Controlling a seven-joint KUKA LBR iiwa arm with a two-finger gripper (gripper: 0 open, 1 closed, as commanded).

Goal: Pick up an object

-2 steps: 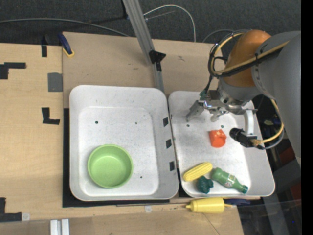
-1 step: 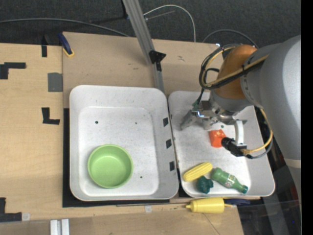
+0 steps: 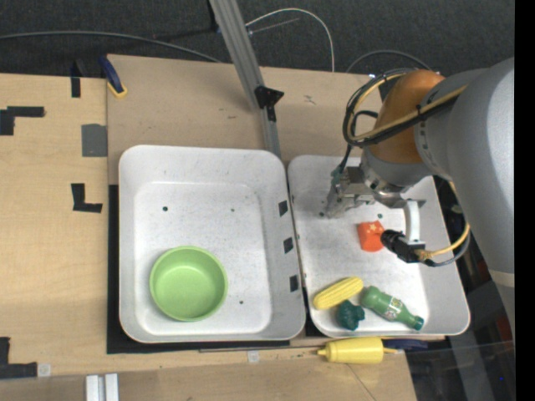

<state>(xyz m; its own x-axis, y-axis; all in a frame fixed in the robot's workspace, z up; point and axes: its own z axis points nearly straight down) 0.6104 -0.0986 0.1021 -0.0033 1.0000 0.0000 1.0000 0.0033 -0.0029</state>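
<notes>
Bench: pale wood [image 3: 192, 98], black floor behind.
Right bin [image 3: 313, 182]: landmark, holding gripper [image 3: 338, 203], fingers spread, pinching nothing.
Orange block [image 3: 371, 236]: bin centre, just beside gripper.
Corn cob [image 3: 337, 292], green bottle [image 3: 390, 306]: bin's near edge.
Green bowl [image 3: 188, 283]: left bin [image 3: 201, 170].

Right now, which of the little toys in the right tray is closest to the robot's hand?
The orange block. It sits just below and right of the hand, while the yellow corn, green bottle and dark green piece lie at the tray's near edge.

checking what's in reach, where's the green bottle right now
The green bottle lies in the right bin, near its front edge, just right of the yellow corn.
</notes>
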